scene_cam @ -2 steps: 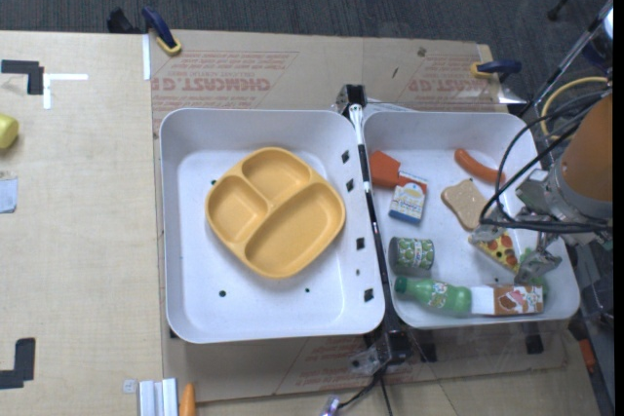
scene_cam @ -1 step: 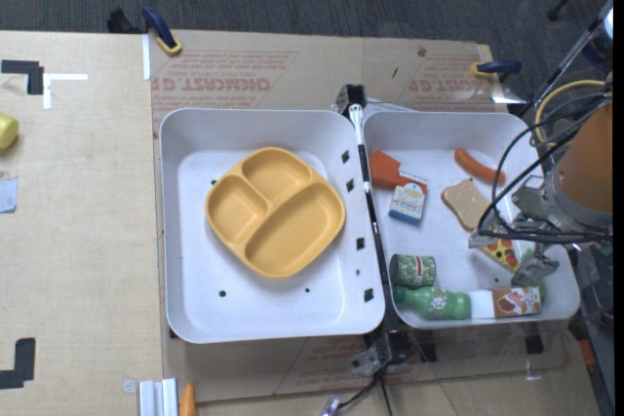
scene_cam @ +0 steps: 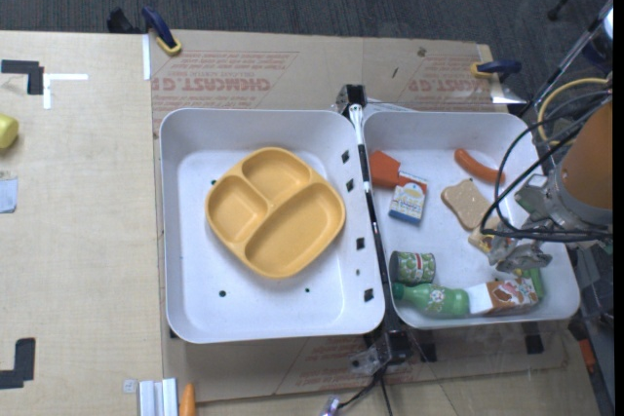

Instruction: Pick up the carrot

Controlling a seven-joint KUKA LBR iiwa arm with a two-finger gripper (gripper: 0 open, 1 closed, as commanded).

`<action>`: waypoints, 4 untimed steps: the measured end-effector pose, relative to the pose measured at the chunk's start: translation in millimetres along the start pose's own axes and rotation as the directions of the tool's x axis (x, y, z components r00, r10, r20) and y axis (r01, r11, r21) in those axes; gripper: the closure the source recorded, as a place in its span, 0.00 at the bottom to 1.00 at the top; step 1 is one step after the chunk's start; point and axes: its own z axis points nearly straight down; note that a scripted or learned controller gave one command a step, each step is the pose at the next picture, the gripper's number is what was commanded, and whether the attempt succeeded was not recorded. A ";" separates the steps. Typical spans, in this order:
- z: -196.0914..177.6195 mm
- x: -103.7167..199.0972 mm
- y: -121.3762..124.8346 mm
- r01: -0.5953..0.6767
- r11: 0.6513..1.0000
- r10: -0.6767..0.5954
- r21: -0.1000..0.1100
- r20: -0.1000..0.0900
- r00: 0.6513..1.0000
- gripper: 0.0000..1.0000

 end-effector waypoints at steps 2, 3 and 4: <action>5.0 -17.2 0.5 0.046 0.999 -0.046 0.004 0.000 0.999 0.00; 17.8 -23.1 -40.0 -0.066 0.998 0.065 -0.021 -0.019 0.998 0.00; 9.5 2.9 -6.2 -0.006 1.000 0.006 -0.002 -0.004 1.000 0.00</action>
